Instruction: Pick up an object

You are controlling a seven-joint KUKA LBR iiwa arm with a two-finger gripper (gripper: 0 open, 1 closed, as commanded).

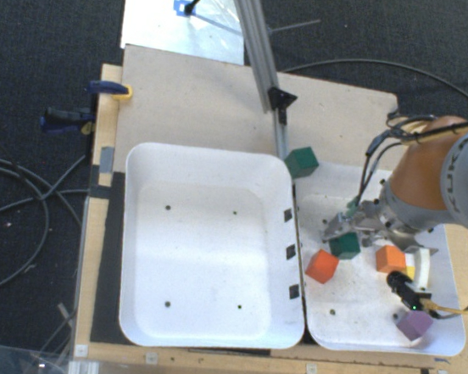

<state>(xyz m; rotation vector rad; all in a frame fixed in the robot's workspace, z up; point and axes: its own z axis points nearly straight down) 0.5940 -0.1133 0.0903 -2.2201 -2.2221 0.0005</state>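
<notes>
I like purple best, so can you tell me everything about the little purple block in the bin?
The purple block is a small cube-like piece, pale violet, with a matte look like foam or painted wood. It sits tilted, one corner toward the camera, on the floor of the right bin, near that bin's front right corner. A black part with a cable ends just above it; whether they touch is unclear. The orange blocks and the robot's hand lie apart from it.

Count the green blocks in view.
2. One green block sits at the right bin's far-left corner; the other green block lies under the pincer. The arm may hide more.
</notes>
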